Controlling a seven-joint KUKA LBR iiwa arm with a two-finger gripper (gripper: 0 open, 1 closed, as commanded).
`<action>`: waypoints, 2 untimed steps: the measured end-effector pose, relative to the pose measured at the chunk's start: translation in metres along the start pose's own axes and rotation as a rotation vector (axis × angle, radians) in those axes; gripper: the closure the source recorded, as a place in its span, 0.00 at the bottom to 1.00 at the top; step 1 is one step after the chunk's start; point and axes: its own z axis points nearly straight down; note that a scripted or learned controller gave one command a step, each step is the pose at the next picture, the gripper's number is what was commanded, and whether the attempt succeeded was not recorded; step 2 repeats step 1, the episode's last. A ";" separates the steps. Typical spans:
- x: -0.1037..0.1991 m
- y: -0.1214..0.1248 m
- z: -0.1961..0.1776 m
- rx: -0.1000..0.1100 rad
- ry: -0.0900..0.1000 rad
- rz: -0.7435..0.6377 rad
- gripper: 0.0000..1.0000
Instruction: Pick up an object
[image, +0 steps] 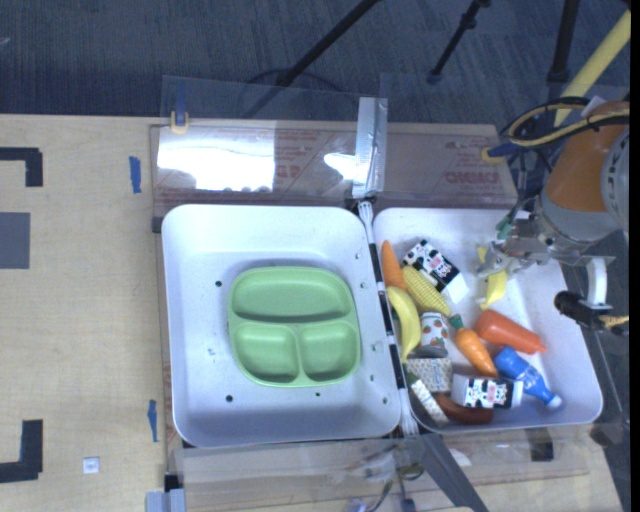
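Pale wood bench (70, 330) w/ two white bins (190, 240), dark carpet (150, 40) behind.

1 fixed camera is looking down on the bench (70, 300) at a slant from above — taking in both white bins: the left bin (190, 330), the right bin (570, 340) — and standing far enough back that dark floor is showing beyond, with the arm (585, 180) reaching in from the right
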 end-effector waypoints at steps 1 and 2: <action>0.071 0.004 -0.097 0.003 0.000 -0.146 1.00; 0.071 0.004 -0.097 0.003 0.000 -0.146 1.00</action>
